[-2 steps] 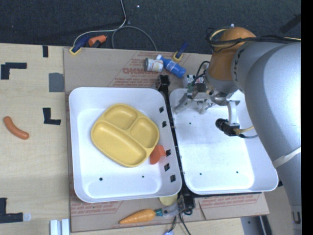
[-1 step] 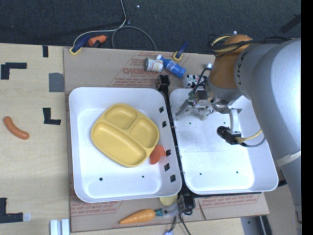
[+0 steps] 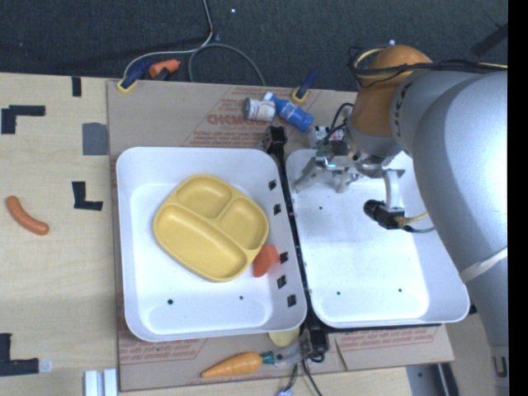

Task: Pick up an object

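Observation:
A yellow divided plate (image 3: 210, 225) lies in the left bin (image 3: 136, 304). A small orange-red piece (image 3: 264, 261) rests against the plate's right edge. My gripper (image 3: 323, 170) is low over the far left corner of the right bin (image 3: 371, 304), close to the wall between the bins. It is well apart from the plate and the orange-red piece. The grey arm with its orange band (image 3: 388, 89) comes in from the right and covers the bin's far right corner. I see nothing held at the gripper.
Outside the bins, a toy carrot (image 3: 235, 364) lies by the front edge. A sausage (image 3: 26, 215) sits far left on the bench. A blue and white bottle (image 3: 276, 110) lies behind the bins. A black cable (image 3: 388, 214) hangs by the wrist.

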`<state>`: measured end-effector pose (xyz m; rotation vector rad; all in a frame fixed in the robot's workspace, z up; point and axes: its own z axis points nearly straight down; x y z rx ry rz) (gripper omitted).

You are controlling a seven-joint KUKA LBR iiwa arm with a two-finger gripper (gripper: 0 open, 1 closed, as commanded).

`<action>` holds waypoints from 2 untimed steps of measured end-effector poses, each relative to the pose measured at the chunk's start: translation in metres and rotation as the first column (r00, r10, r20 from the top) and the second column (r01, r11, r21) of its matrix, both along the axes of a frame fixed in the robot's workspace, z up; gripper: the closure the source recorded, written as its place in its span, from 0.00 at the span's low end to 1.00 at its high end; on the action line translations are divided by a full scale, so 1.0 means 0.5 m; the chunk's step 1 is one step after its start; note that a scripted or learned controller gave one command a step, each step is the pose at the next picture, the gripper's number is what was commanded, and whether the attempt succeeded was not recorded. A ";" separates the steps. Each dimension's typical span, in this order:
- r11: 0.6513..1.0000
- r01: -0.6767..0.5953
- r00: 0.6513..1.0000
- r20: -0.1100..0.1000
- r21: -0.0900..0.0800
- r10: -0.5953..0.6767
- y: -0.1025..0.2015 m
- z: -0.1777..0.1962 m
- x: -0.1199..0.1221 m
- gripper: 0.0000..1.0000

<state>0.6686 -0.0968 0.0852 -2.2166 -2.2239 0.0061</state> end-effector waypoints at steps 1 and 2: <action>1.000 0.003 1.000 0.006 -0.001 -0.003 0.003 0.001 -0.010 0.00; 1.000 0.003 1.000 0.007 -0.001 -0.003 0.004 0.001 -0.030 0.00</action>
